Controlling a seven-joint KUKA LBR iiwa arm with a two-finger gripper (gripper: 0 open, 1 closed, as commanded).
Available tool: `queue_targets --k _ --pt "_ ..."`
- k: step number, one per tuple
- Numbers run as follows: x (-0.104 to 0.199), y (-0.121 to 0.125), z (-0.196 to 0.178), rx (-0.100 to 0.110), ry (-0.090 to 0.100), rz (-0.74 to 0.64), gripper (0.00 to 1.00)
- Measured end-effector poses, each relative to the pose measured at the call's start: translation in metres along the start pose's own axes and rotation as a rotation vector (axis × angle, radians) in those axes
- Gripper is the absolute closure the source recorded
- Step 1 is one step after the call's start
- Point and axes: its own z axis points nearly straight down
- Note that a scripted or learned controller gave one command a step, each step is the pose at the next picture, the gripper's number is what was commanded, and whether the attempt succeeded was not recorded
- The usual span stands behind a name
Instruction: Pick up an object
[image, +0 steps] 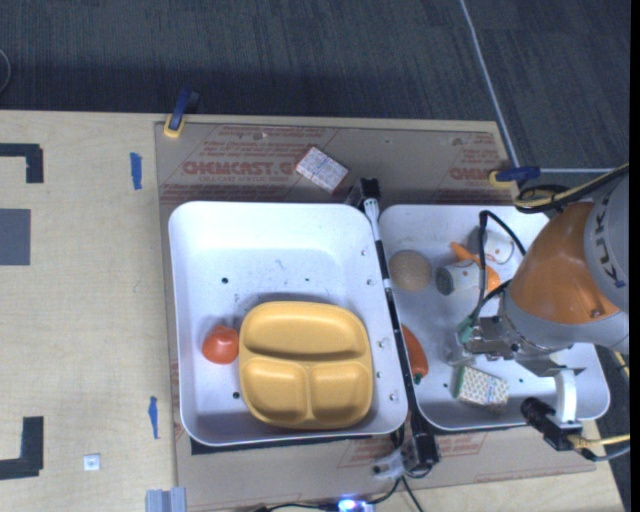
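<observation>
The claw (480, 352) is hovering just above a patterned packet (481, 385) in the right bin (590, 395); its finger state cannot be told.

bench: blue clamp (519, 176) | yellow clamp (179, 113) | blue tape strip (136, 171)

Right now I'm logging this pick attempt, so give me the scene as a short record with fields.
left bin: yellow divided tray, red-orange ball touching its left side
right bin: tan ball, checkered sponge, small grey cup
arm: over the right bin
gripper: above the checkered sponge; grasp cannot be told
</observation>
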Motion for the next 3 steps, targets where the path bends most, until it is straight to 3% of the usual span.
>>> queue_targets --k 1,2,3 --pt "0.069 -0.001 -0.088 0.005 0.004 -0.005 1.0" --pt "0.069 -0.001 -0.088 0.005 0.003 -0.005 0.0" --pt "0.007 -0.001 -0.088 0.004 0.001 -0.003 0.0"
